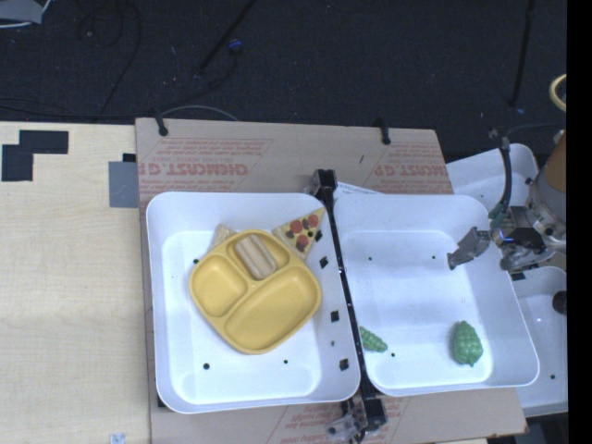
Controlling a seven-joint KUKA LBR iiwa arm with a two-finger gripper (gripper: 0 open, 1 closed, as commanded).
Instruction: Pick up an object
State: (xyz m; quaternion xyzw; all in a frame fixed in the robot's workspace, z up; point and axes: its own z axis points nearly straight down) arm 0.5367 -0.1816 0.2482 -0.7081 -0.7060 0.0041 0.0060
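Note:
My gripper [490,252] hangs over the right edge of the right bin [407,213], its two grey fingers [465,247] spread open with nothing between them. A bumpy green object [467,342] lies on the bin floor near the front right corner, below the gripper. A smaller green piece [373,340] rests at the bin's front left. In the left bin [176,340] sits a yellow divided tray [256,290] with a tan bread-like piece [254,255] in one compartment. A pizza slice [302,229] lies just beyond the tray.
A black divider [335,266] runs between the two bins. Brown cardboard [277,155] lies under them. The arm's white base and cables [518,169] stand at the right.

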